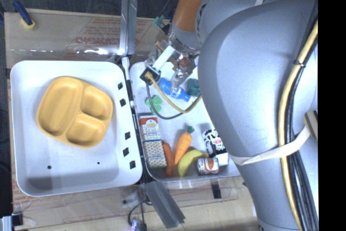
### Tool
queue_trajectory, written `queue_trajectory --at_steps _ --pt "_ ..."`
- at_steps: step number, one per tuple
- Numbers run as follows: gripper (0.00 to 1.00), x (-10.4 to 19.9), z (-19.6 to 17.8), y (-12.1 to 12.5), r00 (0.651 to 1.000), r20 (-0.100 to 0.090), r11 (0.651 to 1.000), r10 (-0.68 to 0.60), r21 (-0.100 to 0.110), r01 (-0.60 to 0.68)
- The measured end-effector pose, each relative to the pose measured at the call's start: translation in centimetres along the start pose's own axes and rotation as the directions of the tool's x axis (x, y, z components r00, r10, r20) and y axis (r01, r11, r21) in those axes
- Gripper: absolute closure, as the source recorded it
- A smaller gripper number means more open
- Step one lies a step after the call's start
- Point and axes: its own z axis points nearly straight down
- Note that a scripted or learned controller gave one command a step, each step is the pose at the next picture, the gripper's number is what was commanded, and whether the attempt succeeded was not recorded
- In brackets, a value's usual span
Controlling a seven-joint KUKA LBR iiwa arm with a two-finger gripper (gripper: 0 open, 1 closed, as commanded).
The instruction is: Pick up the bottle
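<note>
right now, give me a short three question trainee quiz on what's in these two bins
1. True or false: the yellow divided plate lies in the left bin.
2. Which lies beside the carrot: A banana, B spoon, C cup?
3. What blue thing lies under the gripper in the right bin?
Key: 1 true; 2 A; 3 the bottle.

Arm [259,78] over right bin [141,72] — fingers [178,79] at blue bottle [174,91].
</note>
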Motion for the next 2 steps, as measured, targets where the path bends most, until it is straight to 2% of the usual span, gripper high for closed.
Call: queue_trajectory --at_steps 1,2 --pt "0.00 -1.29 0.55 -4.02 1.000 0.002 1.000 -0.016 0.002 0.016" --pt "0.00 -1.28 0.55 -4.03 1.000 0.002 1.000 -0.016 0.002 0.016"
